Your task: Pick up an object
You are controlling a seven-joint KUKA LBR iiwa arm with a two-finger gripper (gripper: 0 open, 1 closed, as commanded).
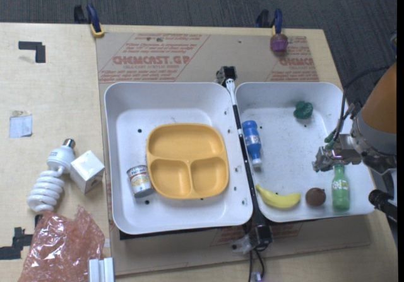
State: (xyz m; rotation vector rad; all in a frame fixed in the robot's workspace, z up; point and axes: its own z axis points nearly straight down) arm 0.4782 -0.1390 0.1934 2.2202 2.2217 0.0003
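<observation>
My claw (329, 159) hovers at the frame's right edge, just above the green bottle (340, 188) in the right bin (287, 93); I cannot tell its state. Descending off-centre could topple the bottle toward the brown ball (315, 196).

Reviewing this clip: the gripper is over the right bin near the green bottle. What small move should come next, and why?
Probably a short descent onto the green bottle. The gripper sits just above the bottle's cap at the right bin's right side, with nothing visibly between its fingers. The brown round fruit lies close beside the bottle, so a straight drop seems safest.
</observation>
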